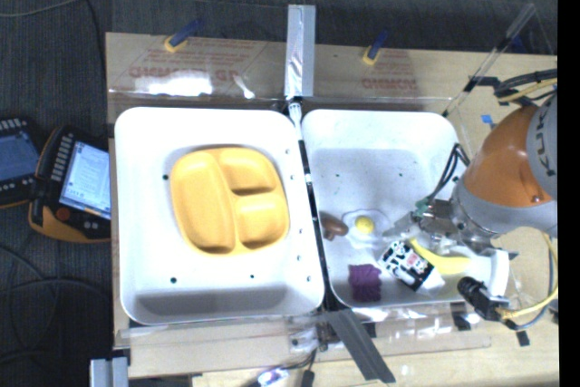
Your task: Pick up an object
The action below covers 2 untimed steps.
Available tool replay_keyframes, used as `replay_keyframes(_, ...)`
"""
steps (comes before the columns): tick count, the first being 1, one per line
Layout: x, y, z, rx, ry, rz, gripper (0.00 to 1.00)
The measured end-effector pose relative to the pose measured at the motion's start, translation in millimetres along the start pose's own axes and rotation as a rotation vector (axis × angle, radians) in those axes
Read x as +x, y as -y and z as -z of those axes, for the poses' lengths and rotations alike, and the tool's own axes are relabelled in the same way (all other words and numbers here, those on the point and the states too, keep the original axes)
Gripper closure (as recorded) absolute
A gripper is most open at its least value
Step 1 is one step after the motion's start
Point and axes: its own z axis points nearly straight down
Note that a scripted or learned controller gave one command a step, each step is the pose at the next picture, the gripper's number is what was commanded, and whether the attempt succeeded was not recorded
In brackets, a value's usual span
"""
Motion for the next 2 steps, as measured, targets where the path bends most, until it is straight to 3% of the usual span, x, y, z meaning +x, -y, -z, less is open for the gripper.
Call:
replay_keyframes(1,27.6,1.2,-9.6,-0.017,0.011,0.121,0.0)
replay_keyframes(2,22.1,-14.1,1.9,0.009,0.002,0.061,0.0)
